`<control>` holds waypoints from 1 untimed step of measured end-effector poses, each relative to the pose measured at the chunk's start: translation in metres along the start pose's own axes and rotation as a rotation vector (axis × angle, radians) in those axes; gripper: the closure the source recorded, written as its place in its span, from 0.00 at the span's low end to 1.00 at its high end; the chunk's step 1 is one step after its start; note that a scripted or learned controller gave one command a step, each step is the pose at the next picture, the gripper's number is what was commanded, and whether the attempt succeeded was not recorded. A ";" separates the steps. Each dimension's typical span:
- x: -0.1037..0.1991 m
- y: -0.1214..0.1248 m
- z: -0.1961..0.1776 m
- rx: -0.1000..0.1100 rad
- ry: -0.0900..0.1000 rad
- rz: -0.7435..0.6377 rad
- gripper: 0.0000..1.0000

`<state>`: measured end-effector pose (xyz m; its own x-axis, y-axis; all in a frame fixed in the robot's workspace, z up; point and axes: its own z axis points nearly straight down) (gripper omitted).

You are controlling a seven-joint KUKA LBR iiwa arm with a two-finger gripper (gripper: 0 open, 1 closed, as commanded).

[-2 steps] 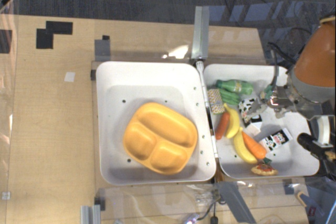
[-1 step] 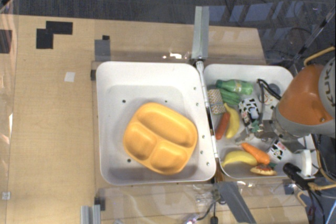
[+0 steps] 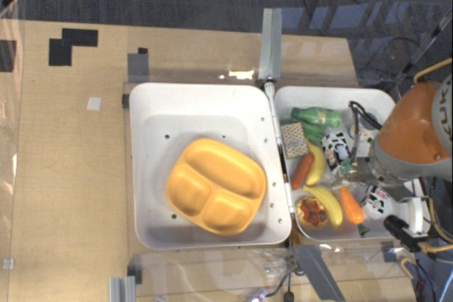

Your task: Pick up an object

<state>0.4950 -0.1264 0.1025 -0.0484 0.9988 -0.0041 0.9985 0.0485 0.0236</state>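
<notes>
Seen from the fixed overhead camera, a grey arm with an orange band (image 3: pixel 417 127) is reaching in from the right over the right-hand shallow white bin (image 3: pixel 382 97), its two-finger gripper (image 3: pixel 352 167) hanging low among a crowd of toy foods. Whether the gripper is wide, narrow or holding anything cannot be told from here; dark cabling and wrist hardware are hiding the tip.

Candidates for picking are lying close together: a yellow plastic banana (image 3: pixel 325 201), an orange plastic carrot (image 3: pixel 351 205) just beside it, a red sausage-shaped toy (image 3: pixel 302 170), a green plastic bottle (image 3: pixel 316 116) near the far wall, a small patterned square packet (image 3: pixel 294 139), a black-and-white cow-patterned item (image 3: pixel 337 146) and a round bowl-like toy with red pieces (image 3: pixel 312 211).

The likely risk is a closure catching two neighbours at once, or nudging one aside, since the pieces are touching or nearly so. The bin's near wall and the divider between bins are leaving little room for sideways travel; straight up looks the clearest exit.

In the left white bin (image 3: pixel 148 109), a yellow three-compartment plastic tray (image 3: pixel 216 184) is sitting alone with open floor around it.
</notes>
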 end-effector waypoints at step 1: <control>0.028 0.099 -0.088 0.017 0.002 0.083 1.00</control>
